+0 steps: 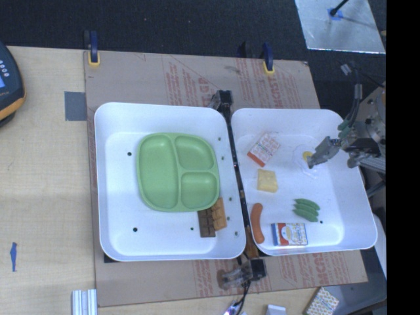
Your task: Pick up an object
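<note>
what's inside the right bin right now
In the right bin: a red-and-white packet, a yellow cheese block, green pea pods, a sausage and a small carton. The hand hangs over something yellow, partly covering it.

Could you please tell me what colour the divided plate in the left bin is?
Light green; the plate shows clearly in the camera view.

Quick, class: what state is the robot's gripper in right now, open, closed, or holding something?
Gripper: cannot be told; it sits over the right bin near a small yellow object, with nothing visibly held.
</note>
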Controlling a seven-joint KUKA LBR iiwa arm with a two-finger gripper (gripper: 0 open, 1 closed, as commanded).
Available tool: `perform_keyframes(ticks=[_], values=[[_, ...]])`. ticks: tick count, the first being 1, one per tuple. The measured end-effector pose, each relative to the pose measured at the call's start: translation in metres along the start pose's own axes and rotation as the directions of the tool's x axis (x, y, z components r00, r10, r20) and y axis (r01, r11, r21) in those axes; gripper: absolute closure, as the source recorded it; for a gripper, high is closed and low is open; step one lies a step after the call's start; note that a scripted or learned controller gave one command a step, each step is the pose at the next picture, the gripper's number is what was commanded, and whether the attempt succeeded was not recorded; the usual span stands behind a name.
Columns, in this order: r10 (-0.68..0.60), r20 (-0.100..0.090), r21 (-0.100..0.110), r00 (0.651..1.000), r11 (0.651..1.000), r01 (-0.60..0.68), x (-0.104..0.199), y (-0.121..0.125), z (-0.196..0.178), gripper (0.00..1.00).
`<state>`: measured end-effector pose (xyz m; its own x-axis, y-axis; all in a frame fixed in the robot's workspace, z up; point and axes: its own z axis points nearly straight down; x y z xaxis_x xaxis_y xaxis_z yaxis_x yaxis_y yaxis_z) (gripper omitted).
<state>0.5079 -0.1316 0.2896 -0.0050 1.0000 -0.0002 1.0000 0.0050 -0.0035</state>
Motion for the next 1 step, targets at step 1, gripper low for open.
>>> perform_keyframes(ticks=[1], values=[[-0.006, -0.004, 0.011, 1.000, 1.000, 0.006, 0.0558, -0.0001, 0.1040, 0.00]])
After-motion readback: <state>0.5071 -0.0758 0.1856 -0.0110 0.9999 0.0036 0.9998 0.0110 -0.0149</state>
